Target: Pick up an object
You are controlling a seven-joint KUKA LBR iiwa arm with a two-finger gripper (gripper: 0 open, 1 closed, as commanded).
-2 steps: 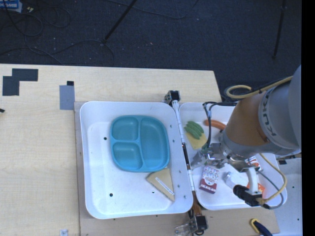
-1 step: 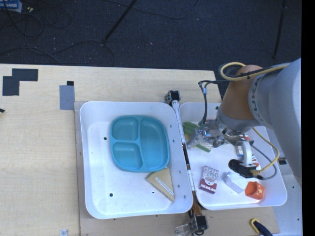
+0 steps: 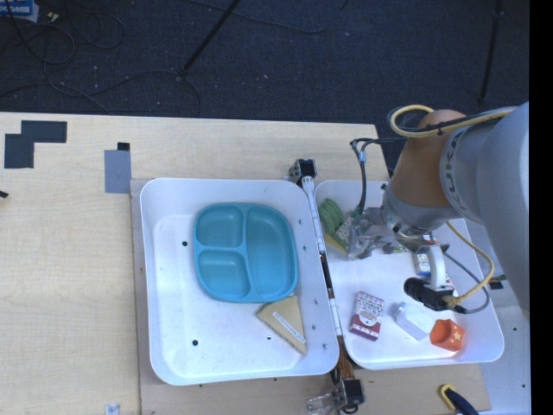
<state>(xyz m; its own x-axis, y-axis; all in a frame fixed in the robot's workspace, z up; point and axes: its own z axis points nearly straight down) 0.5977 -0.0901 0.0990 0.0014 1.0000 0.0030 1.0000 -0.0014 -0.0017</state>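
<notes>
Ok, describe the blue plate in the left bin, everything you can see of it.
The plate is a light blue divided tray, plastic by its smooth matte look, with rounded corners and three compartments: one long section on its right side and two smaller ones on its left. It lies flat, right way up, in the upper middle of the left bin, turned slightly askew to the walls. Nothing sits in its compartments. A tan wedge lies at its lower right corner; contact there cannot be told.

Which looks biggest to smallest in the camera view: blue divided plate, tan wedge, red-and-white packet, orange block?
1. Blue divided plate.
2. Tan wedge.
3. Red-and-white packet and orange block: too alike to rank.
</notes>
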